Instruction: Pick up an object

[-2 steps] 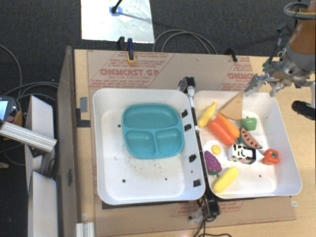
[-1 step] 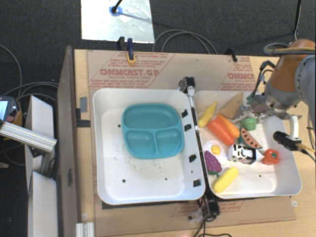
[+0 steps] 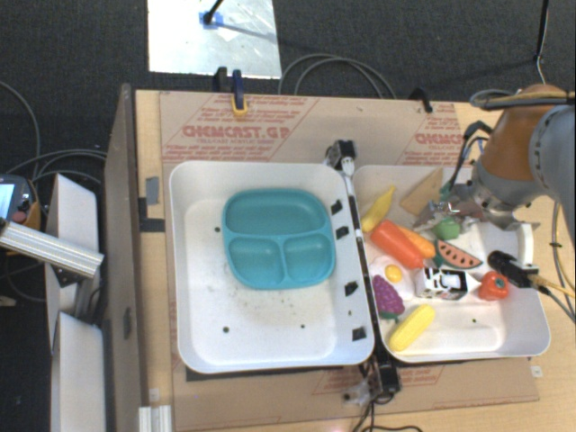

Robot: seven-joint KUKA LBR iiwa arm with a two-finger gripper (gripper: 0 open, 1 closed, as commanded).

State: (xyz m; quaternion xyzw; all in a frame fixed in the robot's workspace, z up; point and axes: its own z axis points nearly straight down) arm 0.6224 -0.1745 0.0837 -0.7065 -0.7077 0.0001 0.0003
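We see a small green round toy [image 3: 448, 228] in the far half of the right-hand shallow white bin [image 3: 486, 333], about midway between the wall it shares with the other bin and its outer edge. The tool [image 3: 444, 211] hangs just on the far side of that toy, very close to it or touching it. We cannot tell whether the tool is apart or together, and we see nothing clamped in it. The grey arm [image 3: 551, 151] with its orange band comes in over the bin's far outer corner.

Just nearer to us than the green toy lies a red-and-green toy watermelon slice [image 3: 457, 257], and nearer still a black-and-white toy [image 3: 443, 282] whose shape we cannot make out. A red toy with a green top [image 3: 493, 285] sits toward the outer edge. An orange toy carrot [image 3: 402, 244] lies slantwise beside the green toy, on the side of the shared wall. A yellow toy banana [image 3: 378, 207] lies along that wall. A tan wedge-shaped piece [image 3: 423, 192] rests against the far edge. A purple toy grape bunch [image 3: 388, 295] and a yellow toy corn cob [image 3: 412, 326] lie near the near corner by the shared wall.

In the left-hand shallow white bin [image 3: 202, 282] a teal plastic plate with three compartments [image 3: 277, 238] lies flat near the middle. Both bins rest on the cardboard-covered counter [image 3: 270, 129].
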